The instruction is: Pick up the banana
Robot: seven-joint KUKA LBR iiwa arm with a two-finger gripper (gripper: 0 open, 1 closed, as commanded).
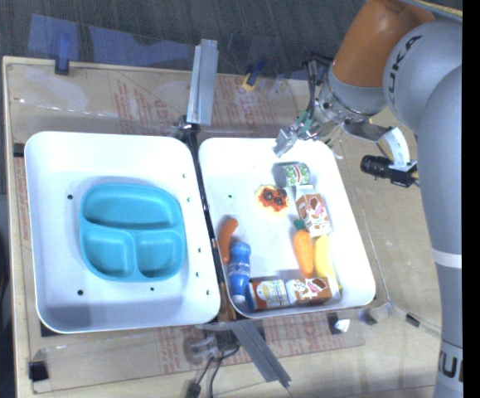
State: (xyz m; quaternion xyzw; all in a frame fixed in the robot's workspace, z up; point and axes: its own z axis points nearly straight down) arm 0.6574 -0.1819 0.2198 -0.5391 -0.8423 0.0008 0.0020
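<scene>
- Yellow banana (325,258) is lying in the right bin (349,222), touching the carrot (304,251), near the front wall.
- The gripper (288,142) is hovering over the bin's far edge, well apart from it; whether spread or pressed together cannot be told.

The grey arm (438,139) is reached in from the right, bent over at the top, with the orange band (376,31) seen just above the wrist. The gripper (285,143) is angled down and to the left, hung up near the top. Its fingertips are too small and blurry to be read.
</scene>
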